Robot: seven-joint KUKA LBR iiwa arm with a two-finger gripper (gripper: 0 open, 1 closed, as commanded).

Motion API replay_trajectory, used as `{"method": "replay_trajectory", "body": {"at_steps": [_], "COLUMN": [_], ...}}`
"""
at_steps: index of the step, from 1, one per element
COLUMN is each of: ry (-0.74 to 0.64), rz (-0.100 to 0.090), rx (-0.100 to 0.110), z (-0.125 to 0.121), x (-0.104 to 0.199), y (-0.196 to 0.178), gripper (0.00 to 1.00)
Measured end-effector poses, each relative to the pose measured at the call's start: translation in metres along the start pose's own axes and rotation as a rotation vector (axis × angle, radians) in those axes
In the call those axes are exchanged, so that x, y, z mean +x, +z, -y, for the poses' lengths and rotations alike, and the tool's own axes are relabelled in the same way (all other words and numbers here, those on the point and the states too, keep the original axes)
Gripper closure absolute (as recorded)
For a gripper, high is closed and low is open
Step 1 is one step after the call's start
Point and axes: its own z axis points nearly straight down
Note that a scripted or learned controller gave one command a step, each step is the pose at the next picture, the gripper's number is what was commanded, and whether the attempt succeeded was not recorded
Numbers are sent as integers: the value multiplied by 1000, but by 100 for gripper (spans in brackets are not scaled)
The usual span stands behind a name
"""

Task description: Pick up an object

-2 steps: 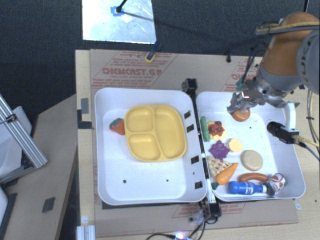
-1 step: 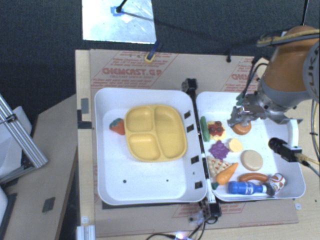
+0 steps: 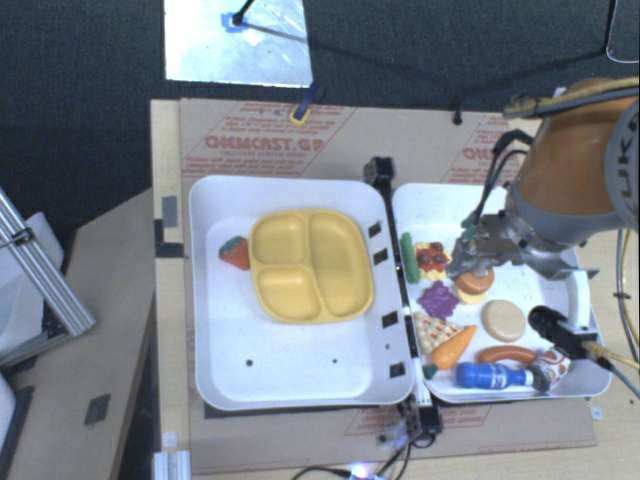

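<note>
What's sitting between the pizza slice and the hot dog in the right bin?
The carrot lies between the pizza slice and the hot dog, seen in the camera view.

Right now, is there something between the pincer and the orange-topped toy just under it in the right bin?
Nothing visible stands between them. The pincer hangs directly over the orange-topped toy in the right bin. The purple toy lies close at its left and the tan round toy at its lower right, beside the path, not in it.

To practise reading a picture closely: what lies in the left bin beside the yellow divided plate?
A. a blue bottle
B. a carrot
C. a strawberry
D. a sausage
C: a red strawberry lies in the left bin, just left of the yellow plate.
</note>
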Motion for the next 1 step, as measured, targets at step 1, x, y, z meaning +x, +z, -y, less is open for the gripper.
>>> {"method": "replay_trajectory", "body": {"at_steps": [1], "ry": [1], "rz": [1], "rx": [-1], "z": [18], "x": [13], "y": [5], "gripper": [100]}}
